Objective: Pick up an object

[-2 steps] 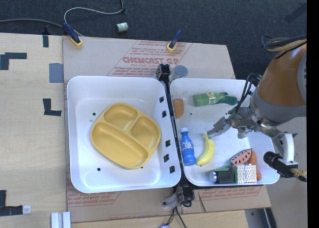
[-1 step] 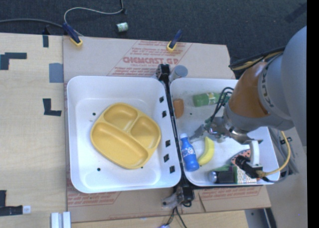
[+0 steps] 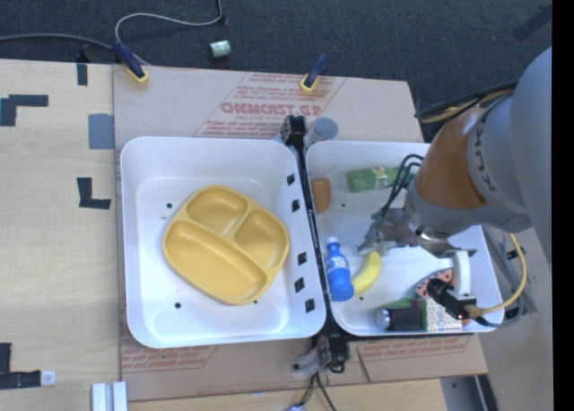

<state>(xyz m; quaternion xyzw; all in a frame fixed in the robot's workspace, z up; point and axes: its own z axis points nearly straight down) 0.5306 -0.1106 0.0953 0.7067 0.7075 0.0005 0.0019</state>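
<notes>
The right bin (image 3: 408,151) holds several objects. A yellow banana (image 3: 366,275) lies near its middle, beside a blue bottle (image 3: 337,271) with a white cap. A green bottle (image 3: 372,179) rests at the back and a small orange item (image 3: 320,194) sits by the left wall. A dark can (image 3: 401,318) and a colourful flat packet (image 3: 446,303) lie at the front. My gripper (image 3: 378,239) hangs low in this bin, right at the banana's upper end. The wrist hides what is directly under it.
The left bin (image 3: 143,221) carries a yellow divided plate (image 3: 227,243). A black divider with clips (image 3: 303,221) separates the bins. Cardboard (image 3: 260,104) lies beneath them, held by yellow clamps. The grey arm with its orange band (image 3: 453,171) covers the right bin's right side.
</notes>
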